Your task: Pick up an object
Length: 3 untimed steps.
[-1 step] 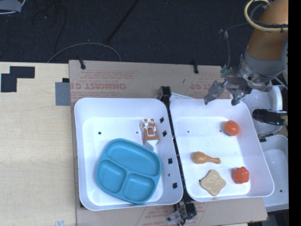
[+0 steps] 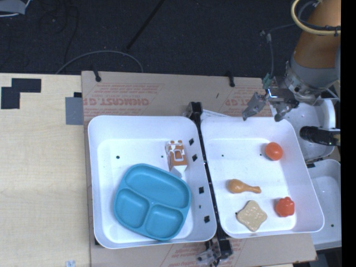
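Observation:
My gripper (image 2: pixel 266 109) hangs above the far edge of the right bin (image 2: pixel 233 142), its two fingers spread open with nothing between them. In that bin lie an orange-red ball (image 2: pixel 273 151) near the far right, a toy chicken drumstick (image 2: pixel 243 187) in the middle, a tan slice of bread (image 2: pixel 252 216) at the front, and a red pepper-like toy (image 2: pixel 285 206) at the front right. The gripper is well behind and above all of them.
The left bin (image 2: pixel 105 149) holds a blue divided plate (image 2: pixel 152 201) and a small orange-and-white toy (image 2: pixel 177 154) by the divider. A black clip rail (image 2: pixel 201 171) runs between the bins. Cardboard lies beneath both bins.

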Tool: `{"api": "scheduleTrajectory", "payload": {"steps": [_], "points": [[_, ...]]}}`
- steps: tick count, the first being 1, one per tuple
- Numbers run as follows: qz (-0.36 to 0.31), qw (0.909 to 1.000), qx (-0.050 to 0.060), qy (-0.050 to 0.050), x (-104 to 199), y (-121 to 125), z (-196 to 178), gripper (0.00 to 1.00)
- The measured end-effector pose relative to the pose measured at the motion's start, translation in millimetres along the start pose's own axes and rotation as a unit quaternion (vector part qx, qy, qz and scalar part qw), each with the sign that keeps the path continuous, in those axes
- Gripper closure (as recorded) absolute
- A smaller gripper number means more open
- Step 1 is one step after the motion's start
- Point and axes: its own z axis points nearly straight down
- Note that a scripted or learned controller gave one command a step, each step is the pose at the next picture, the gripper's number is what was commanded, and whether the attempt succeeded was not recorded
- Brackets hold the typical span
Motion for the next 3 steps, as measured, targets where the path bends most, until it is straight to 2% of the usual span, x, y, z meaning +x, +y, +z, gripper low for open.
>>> {"api": "scheduleTrajectory", "payload": {"steps": [2, 3], "points": [[0.000, 1.0000, 0.002, 0.000, 6.6, 4.7, 123.5, 0.00], [0.000, 1.0000, 0.002, 0.000, 6.6, -4.7, 171.4, 0.00]]}}
